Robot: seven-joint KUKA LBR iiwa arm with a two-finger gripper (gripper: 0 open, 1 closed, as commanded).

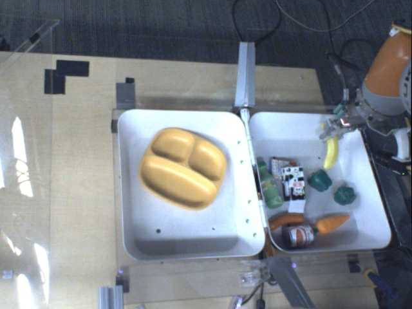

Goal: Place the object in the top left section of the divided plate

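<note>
A: How many things are in each bin?

B: The left bin [129, 237] carries one yellow divided plate [183, 167] with three sections, and bare floor along the bin's near edge. The right bin [283, 131] carries one banana [331, 153], two teal lumps [320, 180], one carrot [333, 223], a green bottle [271, 188], a printed packet [290, 177] and a can [297, 236].

A: And the gripper?

B: The gripper [336, 127] sits at the right bin's far right corner, just above the banana's top end. Its grip can't be made out.

yellow divided plate [183, 167], white bins [193, 243]
</note>
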